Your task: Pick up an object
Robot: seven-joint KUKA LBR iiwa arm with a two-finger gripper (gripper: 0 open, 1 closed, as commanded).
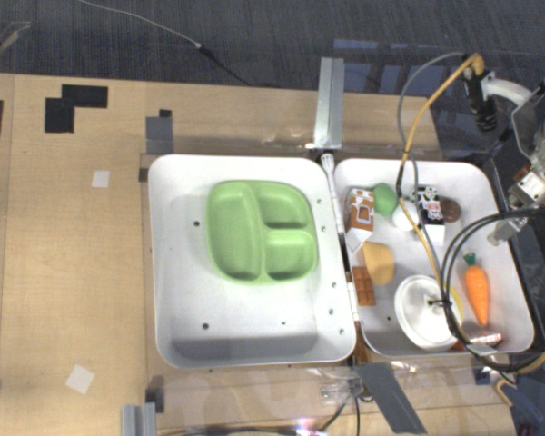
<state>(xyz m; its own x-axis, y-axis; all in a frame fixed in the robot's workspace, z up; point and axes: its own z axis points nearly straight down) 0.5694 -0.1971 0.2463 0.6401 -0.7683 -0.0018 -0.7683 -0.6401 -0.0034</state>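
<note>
The gripper's state cannot be told. Best target: the orange plastic carrot [476, 291] near the right white bin's [520, 262] right edge; approach vertically, avoiding cables.

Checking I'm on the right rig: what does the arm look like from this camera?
At the right edge, the arm shows grey metal housing with an orange patch at the top. A yellow cable and black cables loop from it over the right bin. A white hose curves near its top.
</note>
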